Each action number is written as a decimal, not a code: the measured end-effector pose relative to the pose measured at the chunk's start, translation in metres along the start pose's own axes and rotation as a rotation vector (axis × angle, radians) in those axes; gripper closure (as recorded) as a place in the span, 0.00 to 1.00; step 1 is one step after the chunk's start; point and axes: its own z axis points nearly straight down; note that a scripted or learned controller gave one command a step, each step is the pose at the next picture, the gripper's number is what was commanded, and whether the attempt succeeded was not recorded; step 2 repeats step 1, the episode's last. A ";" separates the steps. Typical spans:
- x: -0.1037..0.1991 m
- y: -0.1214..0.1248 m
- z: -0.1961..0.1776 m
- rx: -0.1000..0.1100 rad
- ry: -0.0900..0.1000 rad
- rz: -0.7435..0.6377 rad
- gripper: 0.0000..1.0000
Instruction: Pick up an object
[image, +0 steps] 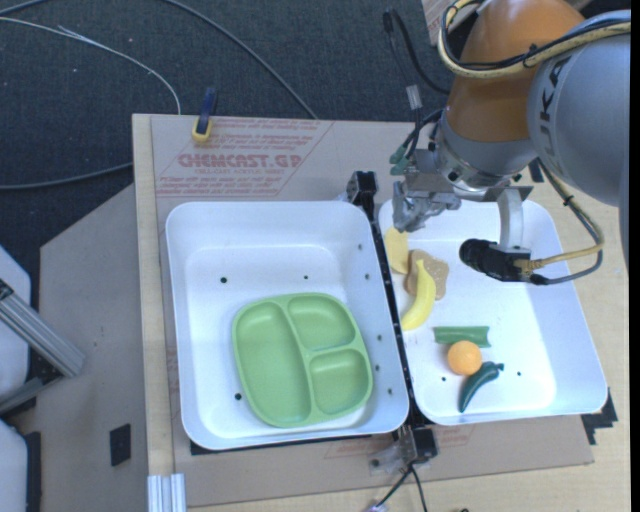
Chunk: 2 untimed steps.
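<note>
I see the gripper (415, 212) hanging over the far left corner of the right bin (560, 385), just beyond the banana (421, 297). I cannot tell its state from this slant. Nothing shows in its grasp.

The banana lies along the right bin's left wall, curved, its far end over a tan slice that looks like bread (432, 271), with a pale yellow piece (397, 250) touching the wall just beyond it. On the near side of the banana sits a green flat piece (462, 336), and just nearer than that an orange ball, likely a toy orange (464, 357). A dark green pepper-shaped toy (478, 385) lies touching the orange on its near right side. A black cylinder with a cable (495, 259) hangs from the arm, to the right of the banana and above the bin floor.

Left of the banana, across the black divider, the left bin (200, 240) holds a light green three-compartment tray (300, 356) in its near half. Both bins rest on a cardboard sheet (245, 160) on the counter, with a yellow and blue clamp (204, 118) at the sheet's far edge.
</note>
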 end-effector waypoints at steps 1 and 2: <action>0.051 0.009 0.004 0.001 0.000 0.000 1.00; 0.051 0.009 0.004 0.001 0.000 0.000 1.00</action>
